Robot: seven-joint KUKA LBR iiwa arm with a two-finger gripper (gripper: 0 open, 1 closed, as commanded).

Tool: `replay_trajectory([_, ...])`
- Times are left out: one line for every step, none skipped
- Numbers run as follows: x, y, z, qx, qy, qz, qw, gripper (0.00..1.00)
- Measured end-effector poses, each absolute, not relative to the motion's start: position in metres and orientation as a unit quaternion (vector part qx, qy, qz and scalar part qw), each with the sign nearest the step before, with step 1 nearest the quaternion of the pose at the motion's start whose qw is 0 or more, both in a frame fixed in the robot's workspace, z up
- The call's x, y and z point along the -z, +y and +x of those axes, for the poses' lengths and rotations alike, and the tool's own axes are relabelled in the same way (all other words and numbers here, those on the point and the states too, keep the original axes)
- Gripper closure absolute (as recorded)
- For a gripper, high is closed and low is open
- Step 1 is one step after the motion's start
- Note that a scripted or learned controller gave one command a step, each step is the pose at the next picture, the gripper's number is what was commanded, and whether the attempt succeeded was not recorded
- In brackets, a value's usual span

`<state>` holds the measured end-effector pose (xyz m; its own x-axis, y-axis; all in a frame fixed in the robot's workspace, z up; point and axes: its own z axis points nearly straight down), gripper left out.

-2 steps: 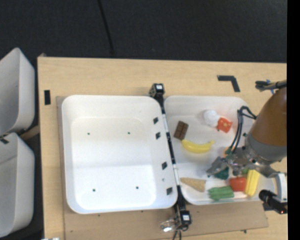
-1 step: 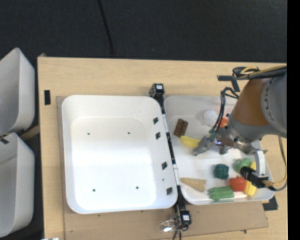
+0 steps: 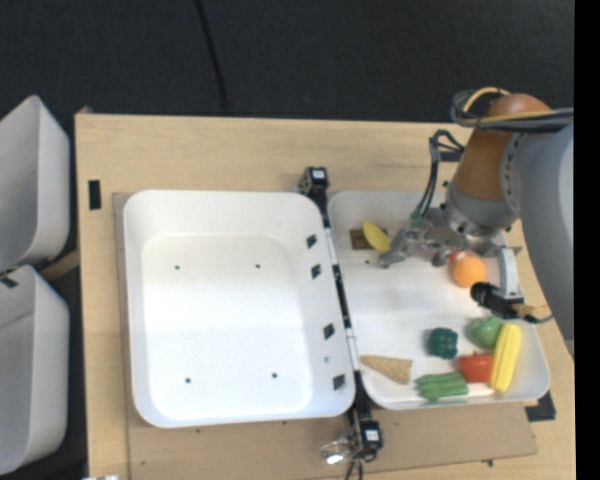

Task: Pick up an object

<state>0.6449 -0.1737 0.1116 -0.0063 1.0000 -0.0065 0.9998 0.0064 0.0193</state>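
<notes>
My gripper (image 3: pixel 398 251) hangs low over the back left part of the right bin (image 3: pixel 400 308), reaching in from the right. Its tip is right beside a small yellow banana-like piece (image 3: pixel 376 235), which lies next to a brown block (image 3: pixel 359 239). An orange ball (image 3: pixel 468 269) sits just right of the gripper body, partly under the wrist. Nothing is visibly held.
Along the right bin's front lie a dark green pepper (image 3: pixel 442 342), a tan wedge (image 3: pixel 387 368), a green pod (image 3: pixel 442 387), a red piece (image 3: pixel 475 367), a light green piece (image 3: pixel 485 330) and a yellow corn cob (image 3: pixel 506 356). The left bin (image 3: pixel 230 308) adjoins it.
</notes>
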Motion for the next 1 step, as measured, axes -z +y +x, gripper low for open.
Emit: replay_trajectory([-0.1272,-0.1754,0.6467,-0.008,0.71,0.704,0.017,1.0])
